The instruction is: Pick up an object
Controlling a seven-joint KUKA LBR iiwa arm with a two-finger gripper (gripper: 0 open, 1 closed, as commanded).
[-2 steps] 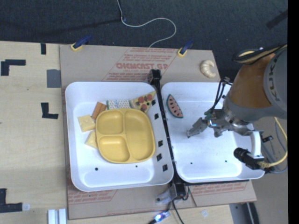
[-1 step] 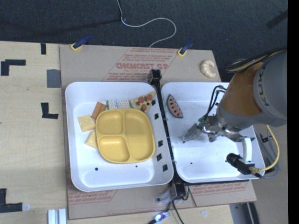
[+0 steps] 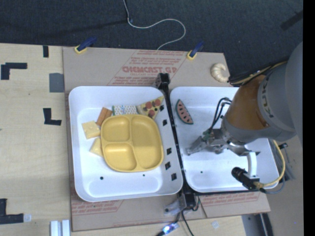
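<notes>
Yellow divided plate (image 3: 132,142) in the middle of the left bin (image 3: 81,181), resting over flat food-shaped pieces — tan squares (image 3: 91,130) at its left edge, a pizza slice (image 3: 151,105) toward the bin's far right corner. Watermelon slice (image 3: 184,112) alone in the right bin (image 3: 216,182), near the far left corner beside the divider. Gripper (image 3: 193,149) low over the right bin's centre, pointing toward the divider, well apart from the watermelon slice; fingers' state — cannot tell. Nothing visibly held.
</notes>
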